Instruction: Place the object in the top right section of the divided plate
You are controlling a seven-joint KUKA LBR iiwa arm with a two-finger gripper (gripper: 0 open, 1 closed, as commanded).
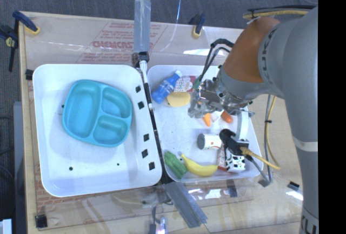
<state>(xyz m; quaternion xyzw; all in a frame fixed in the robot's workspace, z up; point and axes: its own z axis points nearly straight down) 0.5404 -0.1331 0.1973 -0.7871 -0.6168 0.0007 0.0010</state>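
Two white bins sit side by side on the counter. The left bin (48,162) has one blue divided plate (97,112), three sections, nothing on it. The right bin (178,135) holds one blue bottle (165,87), one lemon (179,99), one banana (199,166), one green veggie (174,163) and an orange carrot (207,118). The tool (201,106) hangs over that carrot; can't tell its opening.

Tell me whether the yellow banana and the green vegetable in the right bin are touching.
Touching. The camera view shows the curved yellow banana with its left tip lying against the green vegetable at the near edge of the right white bin, no gap between them.
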